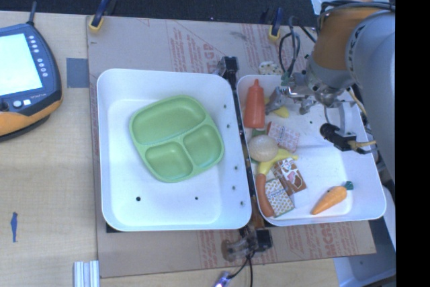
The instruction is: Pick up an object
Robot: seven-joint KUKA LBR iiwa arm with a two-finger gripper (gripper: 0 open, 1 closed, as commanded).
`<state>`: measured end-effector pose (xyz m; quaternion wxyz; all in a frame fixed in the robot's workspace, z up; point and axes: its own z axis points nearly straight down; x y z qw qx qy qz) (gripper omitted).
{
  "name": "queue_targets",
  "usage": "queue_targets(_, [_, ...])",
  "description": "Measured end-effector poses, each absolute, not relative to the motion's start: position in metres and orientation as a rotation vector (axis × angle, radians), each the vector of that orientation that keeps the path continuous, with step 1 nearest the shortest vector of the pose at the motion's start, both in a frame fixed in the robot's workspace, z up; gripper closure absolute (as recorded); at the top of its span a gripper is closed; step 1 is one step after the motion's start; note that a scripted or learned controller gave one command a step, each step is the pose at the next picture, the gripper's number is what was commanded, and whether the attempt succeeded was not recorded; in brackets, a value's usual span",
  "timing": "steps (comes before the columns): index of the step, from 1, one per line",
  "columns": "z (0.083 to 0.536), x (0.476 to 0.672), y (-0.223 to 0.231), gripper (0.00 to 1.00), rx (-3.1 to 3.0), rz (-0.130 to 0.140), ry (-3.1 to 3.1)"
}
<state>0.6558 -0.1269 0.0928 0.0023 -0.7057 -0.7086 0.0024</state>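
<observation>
Nearest the lens, a cable connector sat at the bench's front edge between the two bins. Far left, a teach pendant rested on the wood. Next, the left bin held a green divided plate, lying flat. Beyond it, the right bin carried an orange bottle near its far left corner, a pale round object, small printed packets and a toy carrot toward the front right. Above that bin's far side hung the gripper, just right of the bottle; whether its fingers were spread or pressed together I cannot tell.
</observation>
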Motion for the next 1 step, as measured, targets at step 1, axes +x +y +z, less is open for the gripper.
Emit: queue_targets(1, [0.0918, 0.6552, -0.116, 0.0, -2.215, 0.009, -2.221])
